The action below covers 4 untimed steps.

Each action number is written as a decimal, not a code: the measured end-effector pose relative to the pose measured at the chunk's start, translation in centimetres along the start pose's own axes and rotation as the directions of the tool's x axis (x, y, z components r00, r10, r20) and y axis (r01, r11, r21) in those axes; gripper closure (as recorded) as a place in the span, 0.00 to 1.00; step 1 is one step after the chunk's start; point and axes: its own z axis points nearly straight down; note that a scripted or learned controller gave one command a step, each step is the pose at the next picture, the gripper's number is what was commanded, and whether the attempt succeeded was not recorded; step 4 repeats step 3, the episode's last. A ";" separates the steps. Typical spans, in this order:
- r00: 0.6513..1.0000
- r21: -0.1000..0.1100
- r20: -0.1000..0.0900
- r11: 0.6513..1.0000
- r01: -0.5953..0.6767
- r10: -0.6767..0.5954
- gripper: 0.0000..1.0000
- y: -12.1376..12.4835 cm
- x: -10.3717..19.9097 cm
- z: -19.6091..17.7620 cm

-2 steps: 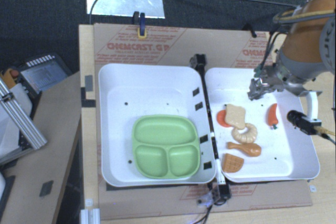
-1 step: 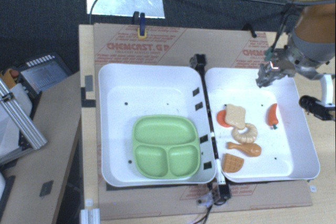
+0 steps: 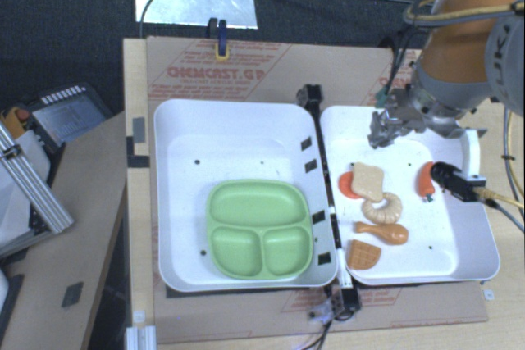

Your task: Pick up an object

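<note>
Claw (image 3: 382, 132) above-right of toy foods (image 3: 374, 205)

Smooth matt green plastic tray (image 3: 259, 227) in glossy white plastic bin (image 3: 184, 127); cardboard base (image 3: 271, 70).

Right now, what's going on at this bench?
A grey KUKA arm with an orange band reaches in from the right, its tool hanging over the back of the right bin. Nothing is seen held in it. The toy food lies in that bin: a tan bread slice, a curled shrimp-like piece, a drumstick, a waffle-like piece and an orange-red piece. The left bin holds a green divided plate. No pick has happened yet.
</note>
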 end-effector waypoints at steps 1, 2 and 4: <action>1.000 -0.001 0.000 1.000 0.001 -0.001 1.00 -0.1 4.9 0.3; 1.000 0.001 -0.001 1.000 0.001 -0.001 1.00 -1.7 10.3 0.3; 1.000 0.003 0.000 1.000 0.001 -0.001 1.00 -3.3 15.2 2.7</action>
